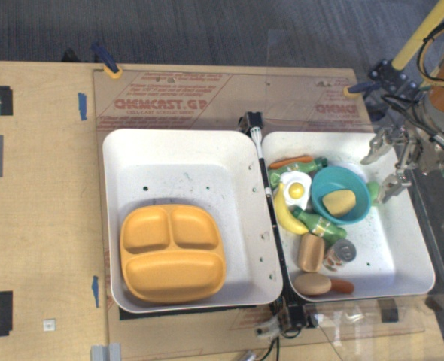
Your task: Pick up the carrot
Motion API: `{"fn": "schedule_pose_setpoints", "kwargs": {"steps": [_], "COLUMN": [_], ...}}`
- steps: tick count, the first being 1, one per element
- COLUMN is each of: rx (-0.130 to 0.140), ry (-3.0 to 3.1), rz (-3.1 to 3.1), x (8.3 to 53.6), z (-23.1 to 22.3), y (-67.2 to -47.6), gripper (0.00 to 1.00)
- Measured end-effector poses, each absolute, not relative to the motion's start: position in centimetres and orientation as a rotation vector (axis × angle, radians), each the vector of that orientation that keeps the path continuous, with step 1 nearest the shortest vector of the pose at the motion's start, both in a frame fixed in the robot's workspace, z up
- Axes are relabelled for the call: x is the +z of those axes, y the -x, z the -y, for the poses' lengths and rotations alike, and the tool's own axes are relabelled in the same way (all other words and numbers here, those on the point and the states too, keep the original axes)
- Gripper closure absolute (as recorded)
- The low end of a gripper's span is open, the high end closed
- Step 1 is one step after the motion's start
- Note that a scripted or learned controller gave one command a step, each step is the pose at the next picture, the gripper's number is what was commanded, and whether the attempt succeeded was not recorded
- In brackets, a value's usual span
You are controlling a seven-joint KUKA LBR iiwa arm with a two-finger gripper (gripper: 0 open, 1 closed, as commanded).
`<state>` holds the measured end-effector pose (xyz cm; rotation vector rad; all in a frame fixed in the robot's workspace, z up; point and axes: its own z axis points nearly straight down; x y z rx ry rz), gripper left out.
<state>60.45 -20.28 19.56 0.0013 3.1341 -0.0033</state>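
Clutter fills the left half of the right bin, where the toy foods are bunched against the divider between the two bins, and this crowding is why the carrot looks awkward to reach: it lies flat at the far end of the pile, a slim orange stick with a green tip pointing right, just beyond the fried egg and close to the bin's far wall. A banana curves down the divider side, a green vegetable lies near it, and a teal bowl holding a yellowish potato-like piece sits just right of the egg, near the carrot's tip. Nearer the camera are a tan cylinder, a small grey can, a brown bread-like lump and a red sausage-like piece. The left bin holds an orange divided tray. The gripper hangs over the right bin's far right corner, well apart from the carrot, its two metal fingers spread and grasping nothing, probably a waiting pose before any reach leftward across the bowl.
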Motion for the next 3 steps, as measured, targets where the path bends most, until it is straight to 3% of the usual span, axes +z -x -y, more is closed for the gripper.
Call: {"fn": "schedule_pose_setpoints", "kwargs": {"steps": [1,2,3], "rx": [0.002,0.006,0.009], "ry": [-0.015,-0.352,-0.576], "rz": [-3.124,-3.125,-3.079], "x": [28.1,18.2,18.9], "z": [12.9,6.3,-1.3], "y": [-65.3,-63.0,-66.2], "gripper": [0.0,0.0,0.0]}}
